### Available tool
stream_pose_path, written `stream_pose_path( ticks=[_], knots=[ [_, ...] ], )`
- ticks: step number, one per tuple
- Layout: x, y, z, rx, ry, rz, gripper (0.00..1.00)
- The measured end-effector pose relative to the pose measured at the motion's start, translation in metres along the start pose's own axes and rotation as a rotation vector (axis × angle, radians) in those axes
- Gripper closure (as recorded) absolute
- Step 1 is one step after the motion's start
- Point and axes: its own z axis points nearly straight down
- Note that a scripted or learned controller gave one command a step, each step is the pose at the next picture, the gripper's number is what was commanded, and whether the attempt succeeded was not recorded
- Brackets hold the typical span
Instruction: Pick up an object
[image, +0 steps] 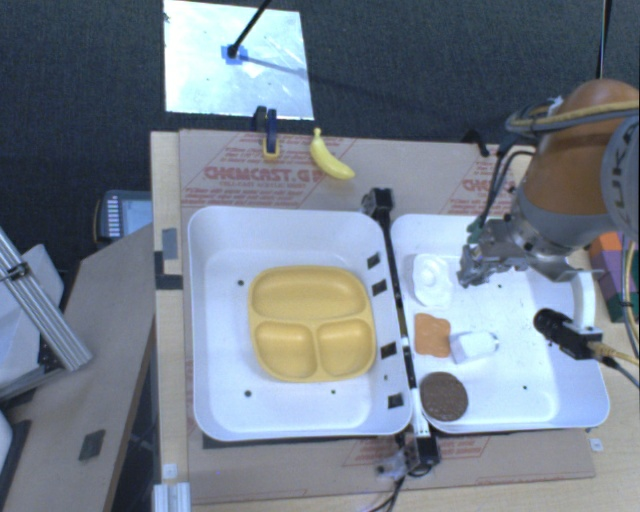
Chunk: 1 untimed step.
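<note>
Brown board (420, 165) under both bins: red print "CHEMCAST", followed by what looks like "G P", at far left; repeated at far right, partly hidden, unreadable.

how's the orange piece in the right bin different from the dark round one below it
The orange piece is squarish and tan-orange; the dark round piece is a brown disc. The orange piece lies mid-bin beside a small white object; the dark round piece sits by the near rim. Both lie flat near the right bin's left wall.

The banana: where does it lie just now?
The banana lies outside both bins, on the board behind the left bin, beside a yellow clamp.
</note>
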Motion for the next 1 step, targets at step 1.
stream_pose_path(
  ticks=[1],
  knots=[
    [0.0563,0.0039,0.0150,0.003,0.001,0.000,1.00]
  ],
)
